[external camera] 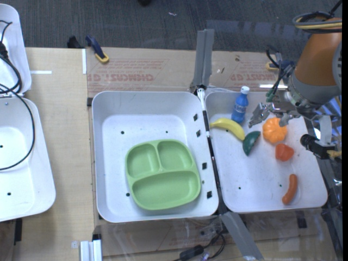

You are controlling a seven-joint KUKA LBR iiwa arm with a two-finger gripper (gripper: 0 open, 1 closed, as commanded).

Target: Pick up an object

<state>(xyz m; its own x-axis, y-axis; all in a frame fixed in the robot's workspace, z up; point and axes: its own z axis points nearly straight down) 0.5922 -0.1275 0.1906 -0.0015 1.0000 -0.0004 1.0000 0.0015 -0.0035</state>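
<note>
Whether the jaws stand apart or together cannot be told: the gripper (265, 112) is a small grey tangle of metal at the upper part of the right bin (255, 192), and nothing can be seen held in it. It sits between the blue bottle (240, 105) at its 9 o'clock and the orange pumpkin-shaped toy (274, 130) at its 4 o'clock, close to both, which suggests the program is aiming at one of them; I cannot say which.

Loose in that bin lie a yellow banana (229, 128), a dark green piece (250, 142) just beside its tip, a red item (284, 153) at 6 o'clock from the pumpkin, and a sausage-shaped toy (290, 189) towards the bin's 5 o'clock corner. They lie scattered, as if dropped for grasp trials.

In the left bin (109, 162) a green divided plate (163, 174) lies flat.

From 3 o'clock the arm (318, 64) reaches in, orange band uppermost, wrist bent down towards the bin
</note>
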